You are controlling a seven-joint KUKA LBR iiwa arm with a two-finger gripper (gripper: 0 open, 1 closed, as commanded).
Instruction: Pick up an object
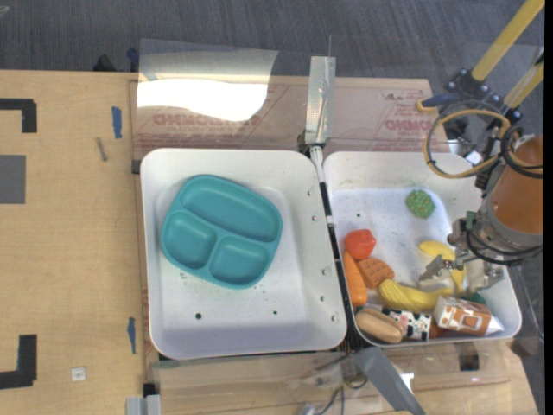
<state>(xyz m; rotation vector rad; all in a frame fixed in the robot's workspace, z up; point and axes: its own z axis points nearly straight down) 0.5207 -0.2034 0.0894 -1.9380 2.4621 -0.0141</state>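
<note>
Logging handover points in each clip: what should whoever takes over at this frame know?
Hand: low over the right bin, at the toy food by its right wall; nothing visibly held.
Things: green ball, orange pepper, banana, hot dog, small carton in the right bin; teal divided plate in the left bin.
Done: nothing lifted.
Left: grasp and lift one object.

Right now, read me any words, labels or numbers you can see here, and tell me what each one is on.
Red lettering on the clear sheet behind the left bin: too blurred to read.
Red lettering on the clear sheet behind the right bin: too blurred.
Orange-and-white carton in the right bin: print too small.
</note>
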